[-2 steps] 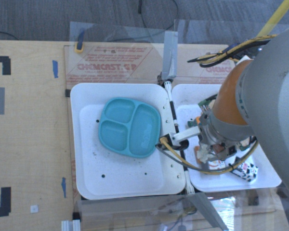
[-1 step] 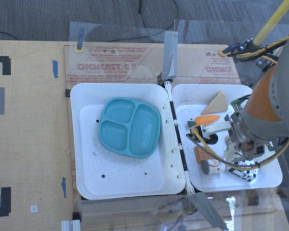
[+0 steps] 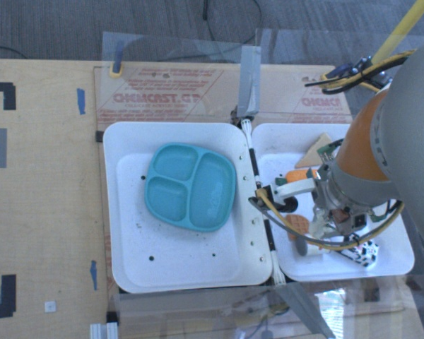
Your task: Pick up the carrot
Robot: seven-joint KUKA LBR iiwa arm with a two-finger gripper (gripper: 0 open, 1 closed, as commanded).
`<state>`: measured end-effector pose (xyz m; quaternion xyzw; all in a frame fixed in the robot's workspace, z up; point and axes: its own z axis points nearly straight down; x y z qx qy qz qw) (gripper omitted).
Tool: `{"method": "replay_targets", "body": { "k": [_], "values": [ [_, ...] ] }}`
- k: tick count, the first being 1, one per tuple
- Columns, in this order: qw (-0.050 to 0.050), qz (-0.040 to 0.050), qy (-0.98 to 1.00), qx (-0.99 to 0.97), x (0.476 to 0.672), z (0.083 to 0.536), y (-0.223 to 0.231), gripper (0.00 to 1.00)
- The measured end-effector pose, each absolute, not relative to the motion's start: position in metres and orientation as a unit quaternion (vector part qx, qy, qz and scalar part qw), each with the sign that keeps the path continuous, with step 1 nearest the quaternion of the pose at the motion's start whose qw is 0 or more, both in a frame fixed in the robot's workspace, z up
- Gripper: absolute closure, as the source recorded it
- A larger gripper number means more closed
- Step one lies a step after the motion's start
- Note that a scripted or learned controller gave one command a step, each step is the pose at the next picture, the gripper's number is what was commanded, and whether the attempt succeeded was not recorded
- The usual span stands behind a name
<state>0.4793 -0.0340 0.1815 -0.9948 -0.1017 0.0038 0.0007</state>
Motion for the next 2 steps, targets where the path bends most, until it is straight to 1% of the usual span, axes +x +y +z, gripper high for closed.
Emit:
{"method": "replay_targets", "body": {
  "k": [1,2],
  "values": [
    [0.002,0.0033,-0.372,-0.928,0.479,0.181,-0.028,1.0],
    [0.0,0.0025,-0.238,-0.971,0.479,0.182,-0.002,1.0]
  ]
}}
